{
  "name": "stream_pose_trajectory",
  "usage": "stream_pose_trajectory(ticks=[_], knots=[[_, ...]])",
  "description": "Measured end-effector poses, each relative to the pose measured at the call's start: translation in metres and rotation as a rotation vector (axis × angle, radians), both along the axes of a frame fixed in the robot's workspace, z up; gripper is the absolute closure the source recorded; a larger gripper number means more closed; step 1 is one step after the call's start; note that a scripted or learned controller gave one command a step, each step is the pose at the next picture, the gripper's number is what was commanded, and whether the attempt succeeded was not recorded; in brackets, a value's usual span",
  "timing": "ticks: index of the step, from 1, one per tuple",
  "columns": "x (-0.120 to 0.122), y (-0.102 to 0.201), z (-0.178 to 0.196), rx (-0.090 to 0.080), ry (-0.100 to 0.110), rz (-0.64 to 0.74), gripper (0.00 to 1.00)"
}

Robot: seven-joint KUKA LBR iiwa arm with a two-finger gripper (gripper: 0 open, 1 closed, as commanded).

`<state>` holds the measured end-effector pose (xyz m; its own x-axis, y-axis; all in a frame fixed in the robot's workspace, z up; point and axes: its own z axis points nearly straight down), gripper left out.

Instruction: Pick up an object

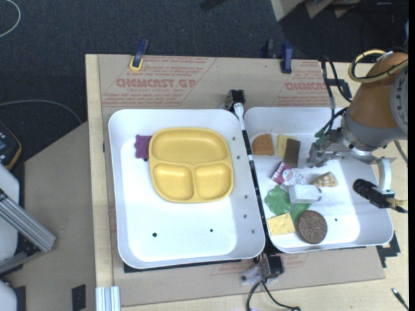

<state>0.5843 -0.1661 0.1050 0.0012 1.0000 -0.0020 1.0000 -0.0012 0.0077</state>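
a: where's your gripper (320, 155)?
b: low in the right bin (369, 229). you can't tell how its jaws stand.
a: and things to pick?
b: brown block (292, 151) just left of the jaws, cracker (326, 179) just below, round brown cookie (312, 227) further down. yellow divided plate (191, 163) sits in the left bin (175, 245).

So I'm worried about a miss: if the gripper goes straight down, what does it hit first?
Probably bare floor of the right bin, just above the cracker. The gripper hangs there; depth is unclear.

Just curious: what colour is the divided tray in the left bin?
Yellow: the divided tray, seen in the camera view.
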Motion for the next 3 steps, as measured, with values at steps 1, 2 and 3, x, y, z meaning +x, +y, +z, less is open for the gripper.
stream_pose_trajectory(ticks=[1,2,3], knots=[[0.006,-0.002,0.044,-0.001,0.001,0.002,1.00],[0.006,-0.006,0.108,-0.002,-0.002,0.002,1.00],[0.007,-0.006,0.121,0.000,0.003,0.003,1.00]])
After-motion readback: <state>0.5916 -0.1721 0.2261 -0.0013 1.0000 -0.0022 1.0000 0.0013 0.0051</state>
